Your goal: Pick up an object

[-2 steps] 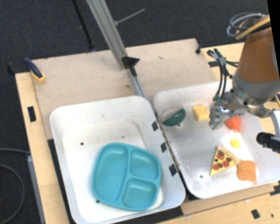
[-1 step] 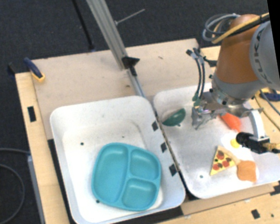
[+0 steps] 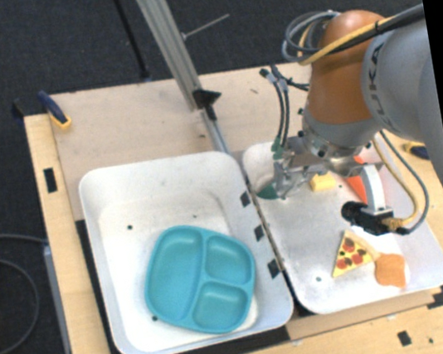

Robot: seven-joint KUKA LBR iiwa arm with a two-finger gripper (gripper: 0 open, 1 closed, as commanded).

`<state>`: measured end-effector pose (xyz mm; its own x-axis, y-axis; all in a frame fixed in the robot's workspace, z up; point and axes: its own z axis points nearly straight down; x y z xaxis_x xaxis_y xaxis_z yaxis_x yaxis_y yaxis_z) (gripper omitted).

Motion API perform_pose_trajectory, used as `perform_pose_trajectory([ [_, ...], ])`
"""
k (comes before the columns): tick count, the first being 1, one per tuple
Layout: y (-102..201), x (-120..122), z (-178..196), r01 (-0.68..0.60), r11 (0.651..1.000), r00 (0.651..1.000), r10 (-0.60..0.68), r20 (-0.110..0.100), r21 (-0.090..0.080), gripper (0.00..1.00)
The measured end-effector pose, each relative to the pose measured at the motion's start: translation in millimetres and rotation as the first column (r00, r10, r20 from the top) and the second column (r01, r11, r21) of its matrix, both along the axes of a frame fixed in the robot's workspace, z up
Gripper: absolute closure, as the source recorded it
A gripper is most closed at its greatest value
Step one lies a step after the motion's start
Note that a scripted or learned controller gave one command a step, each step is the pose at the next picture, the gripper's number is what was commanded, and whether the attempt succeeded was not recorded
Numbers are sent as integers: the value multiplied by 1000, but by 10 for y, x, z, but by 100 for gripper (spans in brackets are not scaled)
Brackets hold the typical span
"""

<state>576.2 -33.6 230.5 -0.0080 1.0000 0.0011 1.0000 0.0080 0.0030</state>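
My gripper (image 3: 286, 180) reaches down into the upper left corner of the right bin (image 3: 324, 289), under the orange wrist band. A small teal-green object (image 3: 267, 193) lies right at its left side, against the bin's left wall; whether it is gripped is unclear. A yellow block (image 3: 321, 184) sits just right of the gripper. A red and white object (image 3: 372, 185) lies further right, partly under the arm. A toy pizza slice (image 3: 352, 253) and an orange lump (image 3: 391, 270) rest near the bin's front right.
The left bin (image 3: 106, 191) holds a teal divided plate (image 3: 201, 278) at its front. An aluminium post (image 3: 176, 53) rises behind the gap between the bins. The arm covers the right bin's back right part.
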Motion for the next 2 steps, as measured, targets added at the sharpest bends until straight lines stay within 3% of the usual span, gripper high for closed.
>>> perform_pose_trajectory([
  [1, 590, 202, -25, -1, 1000, 1000, 1, -1, 1, 100],
  [2, 1089, 248, 8, 0, 1000, 1000, 0, -2, 1, 100],
])
